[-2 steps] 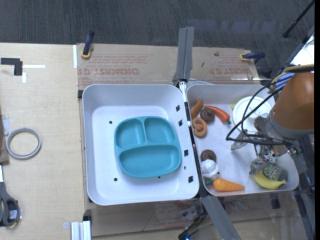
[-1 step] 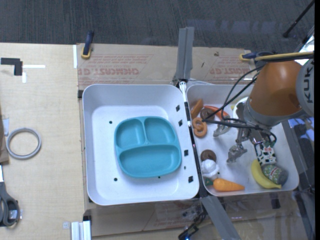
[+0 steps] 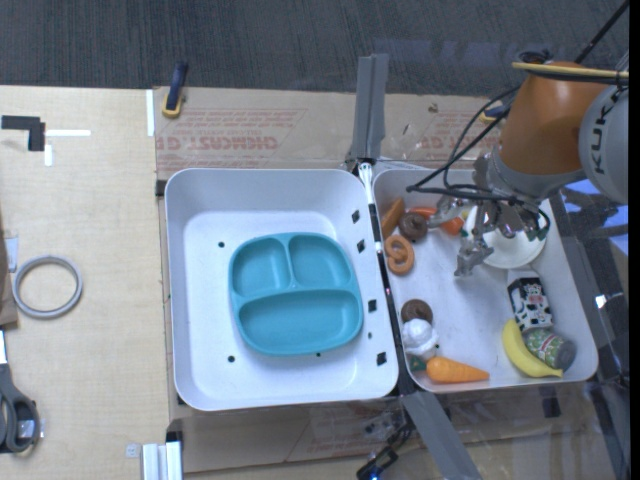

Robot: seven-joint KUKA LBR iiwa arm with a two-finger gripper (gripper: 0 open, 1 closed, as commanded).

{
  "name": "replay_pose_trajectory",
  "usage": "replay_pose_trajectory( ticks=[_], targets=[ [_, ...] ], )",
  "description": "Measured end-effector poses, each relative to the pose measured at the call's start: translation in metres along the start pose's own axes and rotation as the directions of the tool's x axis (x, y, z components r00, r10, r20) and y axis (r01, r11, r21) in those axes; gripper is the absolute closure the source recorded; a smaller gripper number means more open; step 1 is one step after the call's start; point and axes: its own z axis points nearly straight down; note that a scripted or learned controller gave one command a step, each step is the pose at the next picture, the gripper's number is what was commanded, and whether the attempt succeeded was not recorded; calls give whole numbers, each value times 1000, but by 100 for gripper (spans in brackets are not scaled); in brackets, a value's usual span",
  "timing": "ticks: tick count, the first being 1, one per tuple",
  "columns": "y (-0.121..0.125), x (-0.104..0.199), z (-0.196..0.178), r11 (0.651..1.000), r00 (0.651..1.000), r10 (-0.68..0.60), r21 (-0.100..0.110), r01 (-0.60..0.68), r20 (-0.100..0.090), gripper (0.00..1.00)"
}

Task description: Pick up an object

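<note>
Scissors (image 3: 18, 420) lie at the lower left corner, a tape roll (image 3: 45, 286) above them. Centre frame, the left bin (image 3: 190, 268) holds a blue divided plate (image 3: 296, 293). Further right, the right bin (image 3: 462, 313) holds a carrot (image 3: 457, 371), a banana (image 3: 524, 352) (lower right) and a pretzel (image 3: 400, 256). The gripper (image 3: 474, 258) hovers upper right with fingers apart, clasping nothing.

Glossy teal plastic plate (image 3: 296, 294), smooth white plastic bins (image 3: 186, 298), pale matt wood bench (image 3: 80, 208).
</note>
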Motion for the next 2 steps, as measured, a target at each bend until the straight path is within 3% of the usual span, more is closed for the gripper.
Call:
replay_pose_trajectory(
  ticks=[1, 2],
  targets=[
    [7, -20, 1, 986, 986, 165, -1, -165, -16, 0],
    [-60, 53, 0, 976, 976, 218, -1, -218, -3, 0]
  ],
)
